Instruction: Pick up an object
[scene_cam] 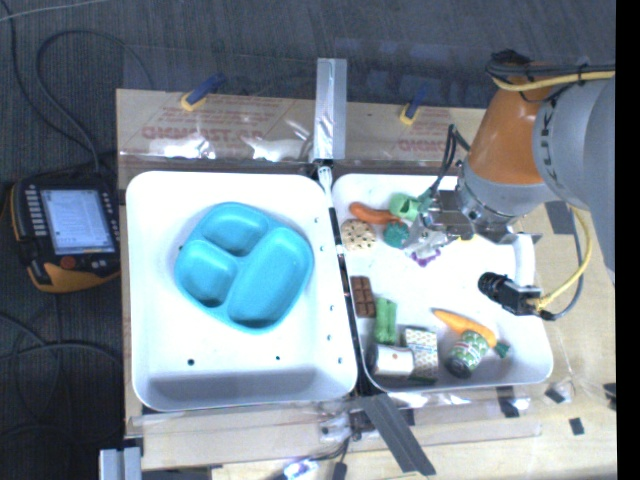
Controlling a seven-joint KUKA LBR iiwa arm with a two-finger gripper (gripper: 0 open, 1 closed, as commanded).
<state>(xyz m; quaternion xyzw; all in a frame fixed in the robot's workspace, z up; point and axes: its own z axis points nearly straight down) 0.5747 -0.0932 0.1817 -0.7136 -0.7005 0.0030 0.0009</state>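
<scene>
Two shallow white bins of smooth, glossy plastic with rounded corners are set side by side on the bench. In the left bin (150, 368) a sky-blue divided plate (244, 264) lies, moulded with three soft, rounded hollows.

The right bin (520, 368) holds a scatter of small toys. Near its upper left, an orange carrot-shaped piece (367, 212) lies beside a round, speckled tan cookie (355, 234), with a light green block (404, 207) and a teal rounded piece (397, 235) just to the right. A small brown chocolate bar (363, 295) marked in squares lies by the left wall. Along the lower part are seen a green block (387, 321), a white box (394, 360), a patterned cube (421, 342), a curved orange piece (464, 322) and a dark, round speckled toy (466, 354).

The gripper (428, 236) is lowered into the upper part of the right bin, next to the green and teal pieces. A small purple object (427, 256) is visible just under its tip; whether it is grasped cannot be told, nor can the state of the jaws.
</scene>
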